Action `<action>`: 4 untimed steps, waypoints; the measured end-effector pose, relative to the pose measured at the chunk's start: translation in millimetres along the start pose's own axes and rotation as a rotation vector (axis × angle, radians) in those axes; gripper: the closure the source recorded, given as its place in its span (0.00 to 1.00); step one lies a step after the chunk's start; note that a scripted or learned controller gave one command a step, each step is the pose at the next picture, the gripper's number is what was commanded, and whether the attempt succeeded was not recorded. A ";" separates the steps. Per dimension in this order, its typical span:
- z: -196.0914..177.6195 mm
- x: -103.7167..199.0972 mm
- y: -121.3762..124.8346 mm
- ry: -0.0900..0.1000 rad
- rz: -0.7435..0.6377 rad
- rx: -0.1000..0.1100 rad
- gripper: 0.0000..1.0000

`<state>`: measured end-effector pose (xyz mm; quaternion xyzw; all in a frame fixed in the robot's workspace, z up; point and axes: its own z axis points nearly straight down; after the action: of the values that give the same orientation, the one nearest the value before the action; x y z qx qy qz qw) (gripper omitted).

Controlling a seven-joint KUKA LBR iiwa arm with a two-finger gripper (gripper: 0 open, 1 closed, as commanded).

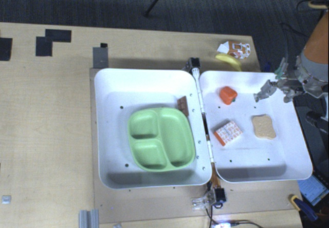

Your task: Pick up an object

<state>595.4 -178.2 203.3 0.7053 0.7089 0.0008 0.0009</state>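
Note:
In the right bin (288, 170) lie three things: an orange-red block (227, 94) at the back left, a small checkered red-and-white box (227, 132) toward the front left, and a tan slice of bread (263, 126) in the middle right. My gripper (276, 94) hangs over the bin's back right part, above and slightly right of the bread. Its two fingers stand apart with nothing between them. The gripper is open.
The left bin (110, 93) holds a green divided plate (160, 138) and a small brown piece (182, 103) at its right wall. Behind the right bin, on the bench, lie a yellow banana-like toy (227, 59) and a small white-orange packet (236, 49).

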 end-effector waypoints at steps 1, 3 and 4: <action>107.8 8.7 -90.5 0.001 0.003 0.004 0.00; 18.0 100.9 -6.4 0.002 0.000 -0.002 1.00; 18.5 99.8 -7.0 0.000 0.000 0.000 0.00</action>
<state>587.9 -78.5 184.7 0.7054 0.7088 0.0010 0.0009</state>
